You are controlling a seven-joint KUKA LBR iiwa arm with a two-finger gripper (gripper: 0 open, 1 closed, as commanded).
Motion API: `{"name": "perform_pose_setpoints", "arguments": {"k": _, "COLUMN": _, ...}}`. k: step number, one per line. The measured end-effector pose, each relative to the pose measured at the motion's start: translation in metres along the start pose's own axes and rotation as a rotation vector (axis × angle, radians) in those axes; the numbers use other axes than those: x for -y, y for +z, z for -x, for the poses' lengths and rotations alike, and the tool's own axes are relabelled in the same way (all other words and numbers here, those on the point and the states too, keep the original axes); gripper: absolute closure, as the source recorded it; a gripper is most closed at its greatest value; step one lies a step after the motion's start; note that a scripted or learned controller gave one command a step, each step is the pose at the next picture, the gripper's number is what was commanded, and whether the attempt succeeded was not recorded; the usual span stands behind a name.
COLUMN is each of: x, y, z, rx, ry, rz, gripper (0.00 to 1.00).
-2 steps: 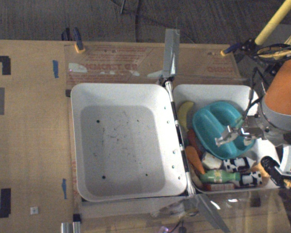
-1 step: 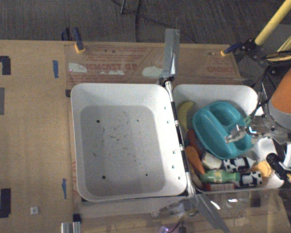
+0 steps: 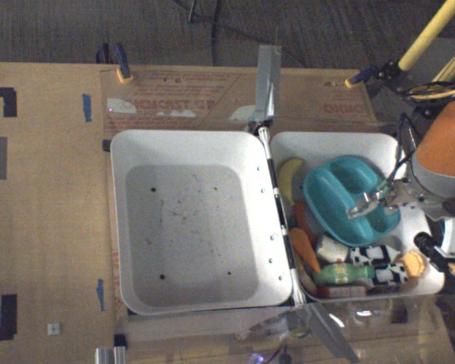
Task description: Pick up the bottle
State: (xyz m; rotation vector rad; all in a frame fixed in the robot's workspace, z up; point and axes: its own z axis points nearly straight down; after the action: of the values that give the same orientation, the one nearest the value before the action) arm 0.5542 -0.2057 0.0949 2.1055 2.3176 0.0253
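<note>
Bottle (image 3: 343, 273) lies untouched; gripper (image 3: 362, 207), fingers seemingly apart, hovers over teal dish (image 3: 335, 192).

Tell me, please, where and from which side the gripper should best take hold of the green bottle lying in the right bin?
Probably from above, across the middle of the green bottle. It lies on its side along the right bin's near wall, with toys crowding both ends, so the upper flank looks like the only free approach.

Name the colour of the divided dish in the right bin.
Teal, seen in the camera view: the divided dish lies under the gripper.
</note>
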Motion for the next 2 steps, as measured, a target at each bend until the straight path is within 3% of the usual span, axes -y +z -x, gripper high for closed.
{"name": "perform_pose_setpoints", "arguments": {"k": 1, "x": -0.007, "y": -0.013, "z": -0.013, "rx": -0.017, "ry": -0.016, "rz": 0.005, "gripper": 1.00}}
{"name": "perform_pose_setpoints", "arguments": {"k": 2, "x": -0.054, "y": -0.037, "z": 0.007, "rx": -0.014, "ry": -0.201, "rz": -0.027, "gripper": 1.00}}
